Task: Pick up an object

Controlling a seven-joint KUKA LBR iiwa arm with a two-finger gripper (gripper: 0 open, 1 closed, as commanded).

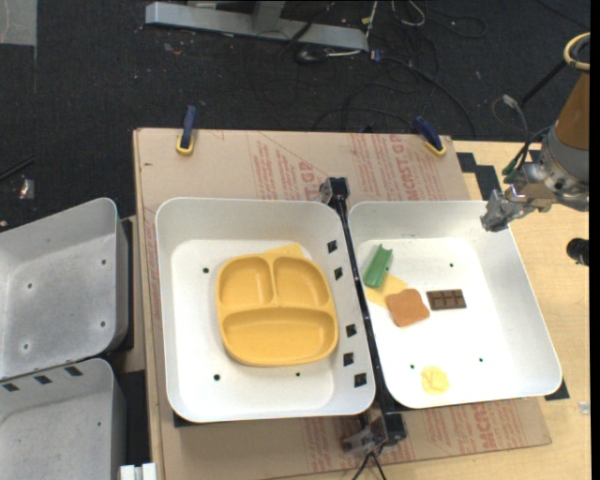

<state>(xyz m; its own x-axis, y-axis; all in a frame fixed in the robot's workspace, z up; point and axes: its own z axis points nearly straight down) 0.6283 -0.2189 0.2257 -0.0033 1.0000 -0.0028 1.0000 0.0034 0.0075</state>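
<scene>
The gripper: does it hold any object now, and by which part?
Nothing is held. The gripper is above the right bin's far right corner, apart from the objects lying in the bin.

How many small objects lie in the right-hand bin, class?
4, possibly a fifth. A green piece lies near the divider, a tan slice below it, a brown chocolate bar beside that, and a yellow piece near the front. A pale yellow bit under the slice may be another.

A dark speckled floor (pixel 84 84) is seen around the tabletop (pixel 281 159), which is covered by a brown board. Black cables (pixel 403 56) are strewn across the floor beside a grey metal bar (pixel 253 26). Even light is cast.
</scene>
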